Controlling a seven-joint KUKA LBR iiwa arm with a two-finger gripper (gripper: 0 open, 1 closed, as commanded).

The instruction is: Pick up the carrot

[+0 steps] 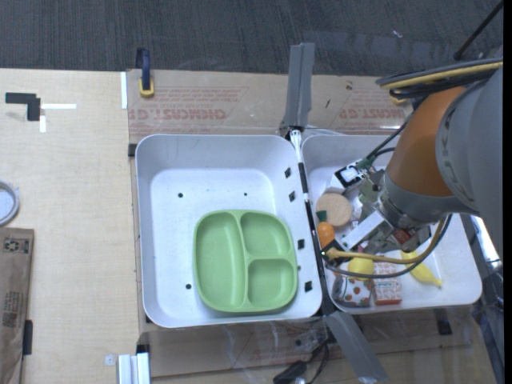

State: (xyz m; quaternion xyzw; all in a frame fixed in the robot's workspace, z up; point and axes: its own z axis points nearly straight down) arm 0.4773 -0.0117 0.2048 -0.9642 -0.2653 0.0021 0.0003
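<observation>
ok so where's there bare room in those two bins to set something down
The left bin has bare floor behind the green divided plate and along its left wall. The right bin is crowded: the carrot, a tan round piece, a banana and small cartons lie under the arm.

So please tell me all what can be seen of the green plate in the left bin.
The green plate is a rounded-square tray, plastic by its look, pale green, with three compartments: one long at its left, two smaller at its right. It lies flat and upright on the floor of the left bin, toward the near right corner. Nothing lies in it.
</observation>
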